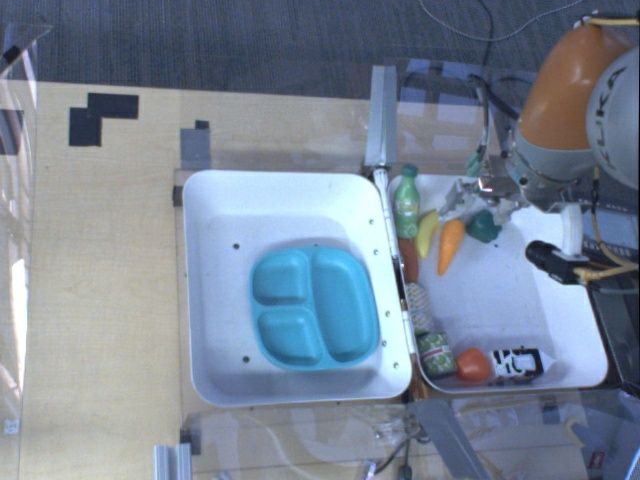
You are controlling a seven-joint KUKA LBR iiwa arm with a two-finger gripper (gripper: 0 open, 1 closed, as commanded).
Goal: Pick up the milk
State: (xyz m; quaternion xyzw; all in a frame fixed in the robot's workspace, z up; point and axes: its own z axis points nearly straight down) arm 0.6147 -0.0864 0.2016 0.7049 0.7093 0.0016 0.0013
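Observation:
The milk [519, 363] is a small black-and-white carton lying on its side in the front right corner of the right bin [560, 313]. My gripper [477, 205] hangs over the back of that bin, just above an orange carrot [450, 246] and a teal object [484, 228]. Its fingers look open, with nothing between them. The milk lies well in front of the gripper, toward the near rim.
The right bin also holds a green bottle [406, 201], a yellow piece [428, 233], a green can [435, 353] and a red tomato [473, 366] right beside the milk. A blue divided plate [314, 305] sits in the left bin [215, 268].

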